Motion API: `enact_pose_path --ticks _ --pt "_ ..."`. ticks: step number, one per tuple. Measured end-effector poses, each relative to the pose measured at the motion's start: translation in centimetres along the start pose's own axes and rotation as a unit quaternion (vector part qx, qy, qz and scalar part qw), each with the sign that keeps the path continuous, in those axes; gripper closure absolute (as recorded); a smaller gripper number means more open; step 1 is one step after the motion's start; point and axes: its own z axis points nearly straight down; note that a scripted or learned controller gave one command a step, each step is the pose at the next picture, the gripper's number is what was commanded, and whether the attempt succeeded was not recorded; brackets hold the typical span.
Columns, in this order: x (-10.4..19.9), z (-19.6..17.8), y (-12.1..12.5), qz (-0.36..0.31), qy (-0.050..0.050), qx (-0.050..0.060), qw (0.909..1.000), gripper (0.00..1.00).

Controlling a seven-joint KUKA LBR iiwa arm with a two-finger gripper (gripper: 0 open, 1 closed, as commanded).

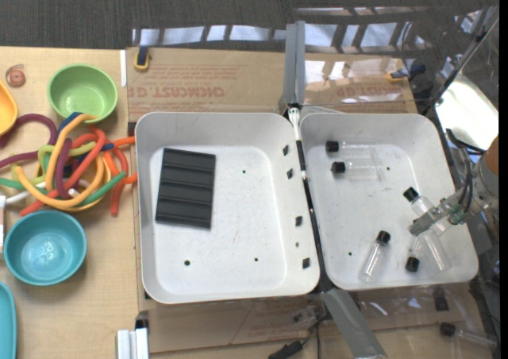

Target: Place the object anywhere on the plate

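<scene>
A black ribbed rectangular plate (186, 188) lies flat in the left part of the left bin (230, 286). Several clear vials with black caps lie in the right bin (397, 123): two near the back (348, 148) (353, 167), one at the front middle (375, 254), one at the front right (421, 256) and one by the right wall (413, 197). My gripper (425, 224) hangs low over the right side of the right bin, just beside the vials there. I see nothing clearly held in it.
On the wooden table to the left stand a green bowl (82, 92), a blue bowl (45, 246) and a tangle of coloured cords (71, 163). Cardboard (214, 79) lies behind the bins. A metal divider (295, 63) rises between them at the back.
</scene>
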Motion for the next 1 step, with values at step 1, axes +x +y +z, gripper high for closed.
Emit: enact_pose_path --ticks 1 --pt "-3.25 -4.68 3.26 0.025 -0.001 -0.001 0.9997 1.00"
